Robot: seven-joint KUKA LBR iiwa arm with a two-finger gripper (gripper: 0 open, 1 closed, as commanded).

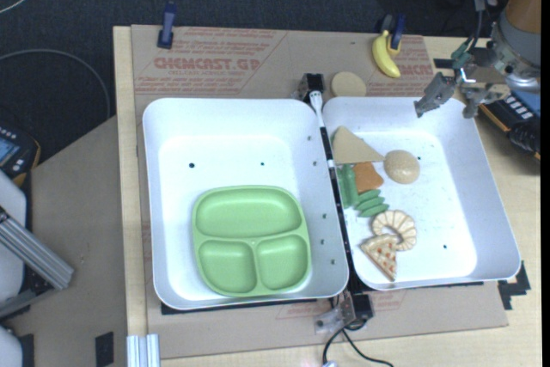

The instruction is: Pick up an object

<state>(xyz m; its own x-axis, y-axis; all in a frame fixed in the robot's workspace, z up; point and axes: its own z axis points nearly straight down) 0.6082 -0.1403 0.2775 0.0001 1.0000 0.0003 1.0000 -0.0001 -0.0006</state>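
Divided tray (pixel 250 238) in left bin (pixel 172 133); right of it, food pieces (pixel 378 193) in right bin (pixel 464 211).

We see a pale green tray (pixel 249 238) in the white left bin (pixel 172 142). The white right bin (pixel 468 202) holds a tan wedge (pixel 352 147), a beige ball (pixel 401 167), green pods (pixel 368 202) and an orange piece (pixel 369 177). A yellow banana (pixel 386 56) lies at twelve o'clock.

Even, bright overhead light. Soft glare on white bins (pixel 172 133). Faint shadow under green tray (pixel 251 238). Dim, murky carpet toward 12 o'clock. Slight softness overall; blown-out blur at 8 o'clock corner.
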